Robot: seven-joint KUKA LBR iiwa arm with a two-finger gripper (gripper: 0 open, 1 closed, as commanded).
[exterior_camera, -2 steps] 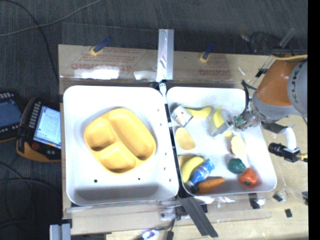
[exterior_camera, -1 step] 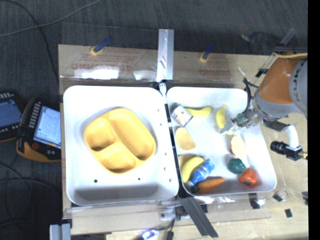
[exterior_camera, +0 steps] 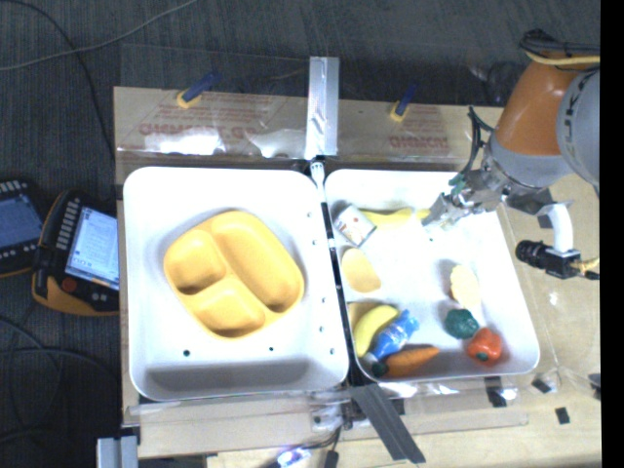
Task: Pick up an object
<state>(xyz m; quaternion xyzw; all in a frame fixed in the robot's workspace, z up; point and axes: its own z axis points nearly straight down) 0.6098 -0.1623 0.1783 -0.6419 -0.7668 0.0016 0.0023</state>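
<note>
tool (exterior_camera: 441, 213), banana (exterior_camera: 388, 215) just beside

In the right bin (exterior_camera: 517, 291), bare white floor lies open through the middle, between the banana (exterior_camera: 388, 214) and small box (exterior_camera: 353, 226) at the back and the crowded front edge, where carrot (exterior_camera: 411, 361), blue bottle (exterior_camera: 393, 336), tomato (exterior_camera: 485, 346) and green piece (exterior_camera: 459, 322) sit close together. The yellow tray (exterior_camera: 232, 271) takes up most of the left bin (exterior_camera: 146, 359).

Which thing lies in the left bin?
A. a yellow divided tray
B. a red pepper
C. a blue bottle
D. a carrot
A: the yellow divided tray lies alone in the left bin; the carrot, the blue bottle and the red pepper are in the right bin.
</note>
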